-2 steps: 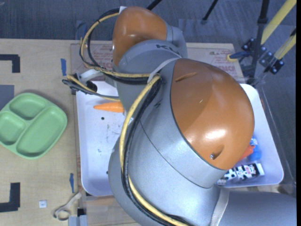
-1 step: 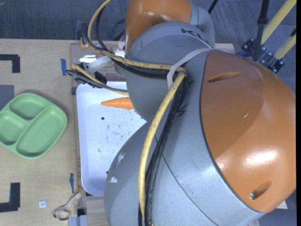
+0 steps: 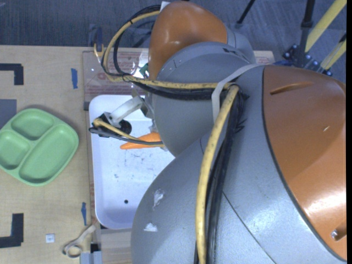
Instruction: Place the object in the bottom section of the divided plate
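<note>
Jaws: I cannot tell whether they stand wide, narrow or closed on anything, since my own grey wrist housing lies over them.

Arm (image 3: 231, 164): I reach in from the right and bend steeply down over the white bin (image 3: 107, 202). My grey links and the orange band (image 3: 187, 26) cover most of the bin's right side. A yellow cable (image 3: 212, 147) runs along the links.

Orange object (image 3: 137, 143): long, slim and tapered, it lies roughly level across the bin's upper half. Its pointed end is to the left and its right end passes beneath my wrist. I cannot judge whether I touch it.

Divided plate (image 3: 38, 182): green, with three compartments, it rests on the wooden bench (image 3: 55, 219) left of the bin, well apart from the orange object. Its bottom section (image 3: 49, 147) is the largest and lies on the side nearest the bin.
</note>
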You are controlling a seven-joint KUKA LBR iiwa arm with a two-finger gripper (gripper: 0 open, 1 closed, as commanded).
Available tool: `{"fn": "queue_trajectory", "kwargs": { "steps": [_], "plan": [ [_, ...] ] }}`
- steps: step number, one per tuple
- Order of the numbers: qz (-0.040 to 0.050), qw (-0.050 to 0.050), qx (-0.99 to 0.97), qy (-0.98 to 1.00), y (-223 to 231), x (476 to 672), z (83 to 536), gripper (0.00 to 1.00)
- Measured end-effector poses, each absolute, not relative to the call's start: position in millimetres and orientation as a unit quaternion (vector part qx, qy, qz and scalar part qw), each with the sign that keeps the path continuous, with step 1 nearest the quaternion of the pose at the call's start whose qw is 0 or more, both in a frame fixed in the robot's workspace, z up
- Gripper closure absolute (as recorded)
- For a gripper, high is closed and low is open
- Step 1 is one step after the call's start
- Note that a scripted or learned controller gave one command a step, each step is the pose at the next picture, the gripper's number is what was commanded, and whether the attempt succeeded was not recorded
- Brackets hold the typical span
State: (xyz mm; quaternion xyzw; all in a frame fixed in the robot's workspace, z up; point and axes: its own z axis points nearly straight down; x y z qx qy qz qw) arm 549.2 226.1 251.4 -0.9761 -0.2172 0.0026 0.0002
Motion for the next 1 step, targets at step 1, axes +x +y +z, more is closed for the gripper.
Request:
{"fn": "queue_trajectory", "kwargs": {
  "steps": [1],
  "plan": [
    [0.0025,0.000,-0.978,-0.210,225.4,594.7,98.9,1.00]
  ]
}}
